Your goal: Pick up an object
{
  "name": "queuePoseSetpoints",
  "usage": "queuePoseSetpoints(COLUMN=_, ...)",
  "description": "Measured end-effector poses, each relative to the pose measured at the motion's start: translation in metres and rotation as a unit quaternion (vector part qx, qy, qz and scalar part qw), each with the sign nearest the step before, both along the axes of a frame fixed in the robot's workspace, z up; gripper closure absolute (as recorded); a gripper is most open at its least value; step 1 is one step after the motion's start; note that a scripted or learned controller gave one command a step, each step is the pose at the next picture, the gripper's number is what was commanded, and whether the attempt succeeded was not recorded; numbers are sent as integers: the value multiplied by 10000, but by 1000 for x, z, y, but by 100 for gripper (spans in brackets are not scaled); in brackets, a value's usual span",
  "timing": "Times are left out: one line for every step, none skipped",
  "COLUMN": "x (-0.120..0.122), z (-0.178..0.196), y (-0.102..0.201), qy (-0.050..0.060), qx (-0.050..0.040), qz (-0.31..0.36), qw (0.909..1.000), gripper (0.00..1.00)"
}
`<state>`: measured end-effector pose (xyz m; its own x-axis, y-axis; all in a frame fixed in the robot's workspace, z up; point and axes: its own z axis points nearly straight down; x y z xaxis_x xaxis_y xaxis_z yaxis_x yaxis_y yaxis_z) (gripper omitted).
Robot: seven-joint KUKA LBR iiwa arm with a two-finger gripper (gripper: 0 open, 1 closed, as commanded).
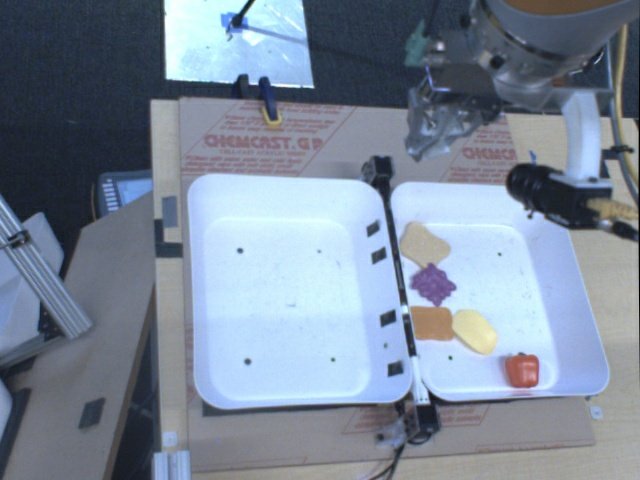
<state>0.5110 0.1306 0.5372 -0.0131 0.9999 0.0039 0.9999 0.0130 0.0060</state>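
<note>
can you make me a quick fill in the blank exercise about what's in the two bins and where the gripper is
1. All five small objects lie in the ____ bin.
2. The purple object lies between the tan piece and the ____ block.
3. The red object sits nearest the bin's ____ edge.
4. The gripper hangs over the ____, beyond the bins.

Missing words: right; orange; front; cardboard

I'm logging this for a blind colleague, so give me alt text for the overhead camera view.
The gripper hangs above the back edge of the right bin, holding nothing visible. That bin contains five small items near its left side: a tan piece, a purple cluster, an orange block, a yellow piece and a red piece. The left bin sits alongside.
</note>
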Motion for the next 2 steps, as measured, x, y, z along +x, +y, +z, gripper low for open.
queuePoseSetpoints(x=-4, z=-93, y=72, qy=63, qx=-24, qz=-9, qw=10000, gripper=100)
queuePoseSetpoints(x=-25, z=-147, y=32, qy=53, qx=-30, qz=-73, qw=10000, gripper=100)
